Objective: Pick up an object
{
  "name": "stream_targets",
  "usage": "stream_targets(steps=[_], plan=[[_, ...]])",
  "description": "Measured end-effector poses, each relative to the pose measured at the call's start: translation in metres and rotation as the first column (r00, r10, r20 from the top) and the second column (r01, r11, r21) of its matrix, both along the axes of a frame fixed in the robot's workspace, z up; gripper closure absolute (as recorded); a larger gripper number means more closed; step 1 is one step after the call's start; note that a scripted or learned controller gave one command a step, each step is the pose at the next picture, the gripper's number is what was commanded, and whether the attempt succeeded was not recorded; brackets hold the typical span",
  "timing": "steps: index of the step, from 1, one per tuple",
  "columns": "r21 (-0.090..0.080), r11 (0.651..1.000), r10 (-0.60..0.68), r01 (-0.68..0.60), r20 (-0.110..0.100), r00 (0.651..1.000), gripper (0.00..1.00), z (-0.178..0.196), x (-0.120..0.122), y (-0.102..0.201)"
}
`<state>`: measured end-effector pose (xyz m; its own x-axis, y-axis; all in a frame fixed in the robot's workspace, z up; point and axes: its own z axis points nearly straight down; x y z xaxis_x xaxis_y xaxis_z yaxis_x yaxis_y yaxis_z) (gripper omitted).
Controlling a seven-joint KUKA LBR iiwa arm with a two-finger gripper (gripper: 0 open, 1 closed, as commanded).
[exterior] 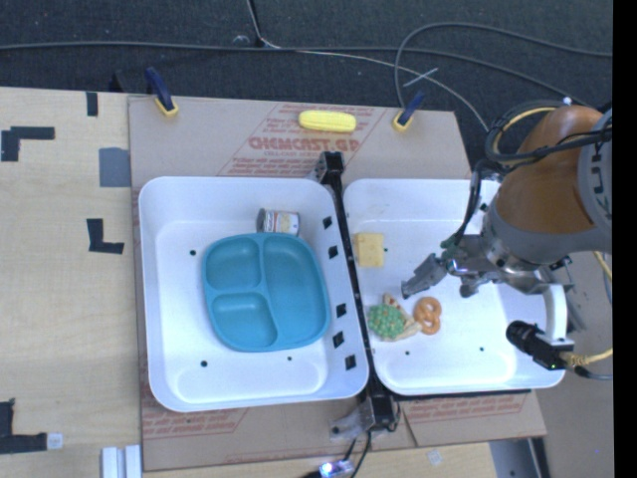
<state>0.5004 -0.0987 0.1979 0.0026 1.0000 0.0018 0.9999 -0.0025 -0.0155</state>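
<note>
My claw (430, 279) sits low over the right bin (498, 371), reaching in from the right side, grey wrist and orange band behind it. The fingers look spread apart with nothing between them, so released, no grasp. Fingertips point left and down toward the small pile in the bin's left half. Pretzel (428, 315), orange-brown, lies just below my fingertips, near but I can't tell if touching. Just left of it a green broccoli-like toy (386, 319) rests on a tan flat piece, touching the pretzel or nearly so. Above those, a pale yellow cheese-like block (369, 249) sits by the divider between the bins, apart from my claw. Left bin (159, 267) holds a blue divided plate (265, 291), three compartments, lying flat in the middle. A small metal can (278, 221) lies on its side just past the plate's top edge, touching or just beside it. Outside the bins, a yellow banana-like object (326, 120) lies on the cardboard sheet (199, 137) behind them, between two blue-yellow clamps (159, 92). Black cables run across the dark floor at the top.
</note>
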Motion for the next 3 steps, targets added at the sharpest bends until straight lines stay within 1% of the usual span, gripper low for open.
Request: stream_targets(steps=[1,2,3], plan=[[-0.001,1.000,0.004,-0.004,0.013,1.000,0.00,0.006,0.003,0.000],[-0.001,1.000,0.003,-0.003,0.009,1.000,0.00,-0.037,0.004,0.000],[-0.002,1.000,0.003,-0.003,0.012,1.000,0.00,-0.100,0.002,0.003]])
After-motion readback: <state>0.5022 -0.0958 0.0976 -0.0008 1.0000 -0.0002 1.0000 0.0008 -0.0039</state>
